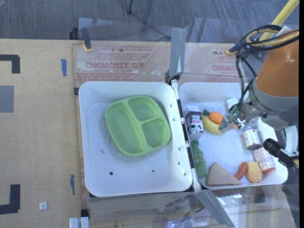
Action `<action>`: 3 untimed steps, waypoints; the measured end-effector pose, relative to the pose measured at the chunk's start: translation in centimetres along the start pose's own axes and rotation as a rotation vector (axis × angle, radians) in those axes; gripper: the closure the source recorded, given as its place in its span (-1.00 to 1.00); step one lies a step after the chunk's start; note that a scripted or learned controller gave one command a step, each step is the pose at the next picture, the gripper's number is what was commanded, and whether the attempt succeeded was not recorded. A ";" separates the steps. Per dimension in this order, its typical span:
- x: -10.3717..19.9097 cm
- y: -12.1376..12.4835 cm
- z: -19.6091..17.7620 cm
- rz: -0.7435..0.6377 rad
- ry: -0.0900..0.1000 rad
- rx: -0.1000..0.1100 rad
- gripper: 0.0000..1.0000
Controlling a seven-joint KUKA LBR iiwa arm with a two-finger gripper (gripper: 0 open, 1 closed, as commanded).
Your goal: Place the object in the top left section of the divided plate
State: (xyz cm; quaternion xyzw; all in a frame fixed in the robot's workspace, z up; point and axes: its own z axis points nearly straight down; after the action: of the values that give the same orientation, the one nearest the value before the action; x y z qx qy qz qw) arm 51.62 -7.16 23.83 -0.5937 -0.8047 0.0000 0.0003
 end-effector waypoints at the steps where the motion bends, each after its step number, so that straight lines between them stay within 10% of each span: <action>1: 6.9 0.0 -2.2 -0.115 0.000 0.000 1.00; 2: 10.2 8.1 -2.1 -0.263 -0.002 -0.004 1.00; 3: 3.0 13.8 -6.7 0.046 -0.003 -0.004 1.00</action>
State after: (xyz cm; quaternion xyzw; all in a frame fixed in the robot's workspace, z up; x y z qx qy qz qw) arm 63.96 -0.21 30.54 -0.6119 -0.7910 -0.0008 -0.0022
